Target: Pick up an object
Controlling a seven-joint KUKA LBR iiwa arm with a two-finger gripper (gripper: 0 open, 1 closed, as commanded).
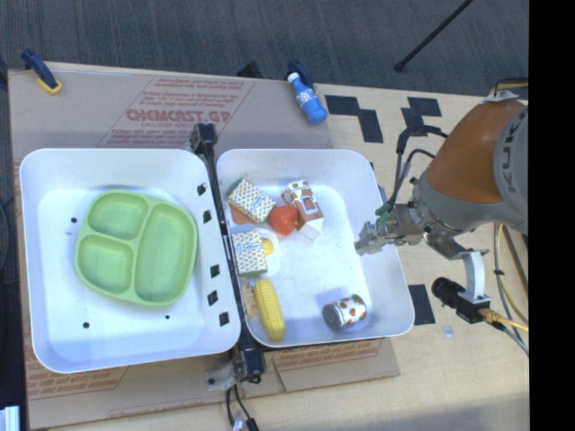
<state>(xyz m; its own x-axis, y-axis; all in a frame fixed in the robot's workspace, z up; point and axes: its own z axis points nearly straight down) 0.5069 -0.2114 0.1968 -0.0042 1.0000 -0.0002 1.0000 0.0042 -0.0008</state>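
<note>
Six small items to choose from, all in the right bin (388, 277), all toward the view's left of the claw (371, 239). Claw's opening: impossible to tell, and nothing made out in its hold. Poised at the bin's right rim, beside bare white floor.

Closest pick: the printed can (345, 312), lying on its side, just down-view and slightly left of the claw, apart from everything else. Farther left and a little up-view: the red tomato (283, 220), touching the red-and-white carton (304, 203). Beyond those, the tan box (250, 198). Farthest from the claw, along the bin's left wall: the yellow-and-blue box (251, 252) and, down-view of it, the corn cob (268, 308).

Best target, by judgement: the can, being near, isolated, with room on both sides. Line up across its round body rather than along its length, and centre over its middle to guard against rolling or squirting out. Come down straight, clear of the rim, low enough to pass the widest part.

Avoid the tomato-and-carton pair, likely to mean snagging two things or shoving one aside. Close gently, lift straight up, and check for the can actually coming along before counting the pick done. Leave alone the left bin (54, 330) and its green divided plate (135, 248), far across from the claw.
</note>
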